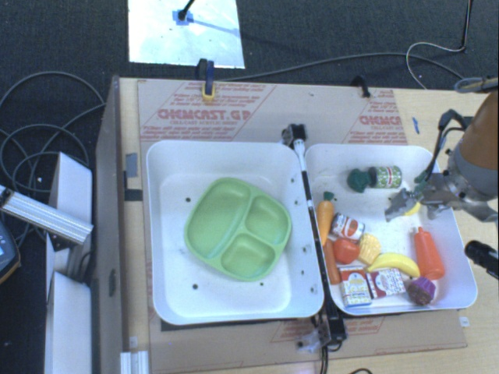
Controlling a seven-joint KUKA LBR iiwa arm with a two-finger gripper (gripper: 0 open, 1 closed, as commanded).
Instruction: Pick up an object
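Observation:
The right white bin [452,220] holds several toy foods. A green-capped jar [376,178] lies on its side at the back. A carrot [325,213], a small can [347,226], a tomato [345,251] and a piece of corn [369,247] cluster on the left side. A banana [394,263], an orange bottle [428,253], a purple item [422,290] and red-and-white cartons [366,284] lie toward the front. My gripper [402,205] hangs low over the bin's middle right, between the jar and the orange bottle. A small yellow piece [415,207] shows right against it.
The left white bin [168,209] holds a green divided plate [238,228]. A black divider clamp [295,136] sits between the bins at the back. Cables trail on the dark floor at left and behind the bench.

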